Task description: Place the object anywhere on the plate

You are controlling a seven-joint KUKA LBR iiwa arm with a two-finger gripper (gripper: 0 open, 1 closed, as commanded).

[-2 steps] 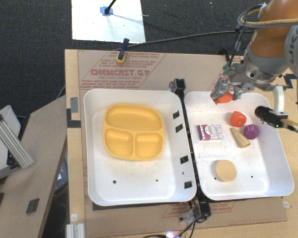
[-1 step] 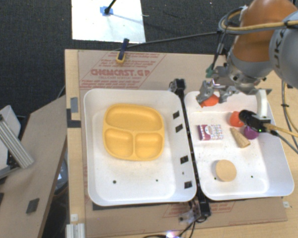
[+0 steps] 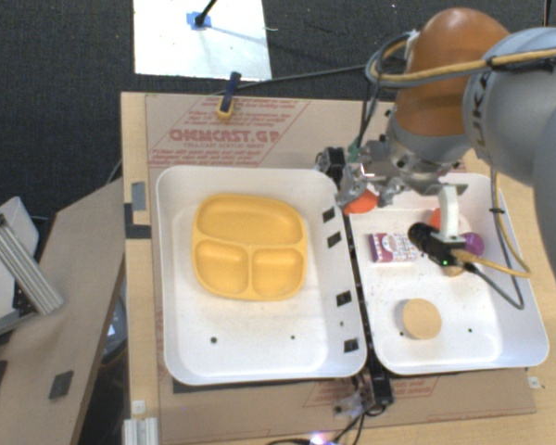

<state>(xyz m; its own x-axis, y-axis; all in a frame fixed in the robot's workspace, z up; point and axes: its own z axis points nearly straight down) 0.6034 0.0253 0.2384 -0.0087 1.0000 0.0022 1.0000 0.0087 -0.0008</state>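
Note:
A yellow plate with three compartments lies in the left bin. My gripper hangs over the far left corner of the right bin, close to the wall between the two bins. Just under it sits a small orange-red object, partly hidden by the gripper. Whether the object is held or resting on the bin floor cannot be told.
The right bin also holds a purple-and-white packet, a round tan disc, a small purple thing and a bit of orange behind the wrist bracket. Black clips line the divider.

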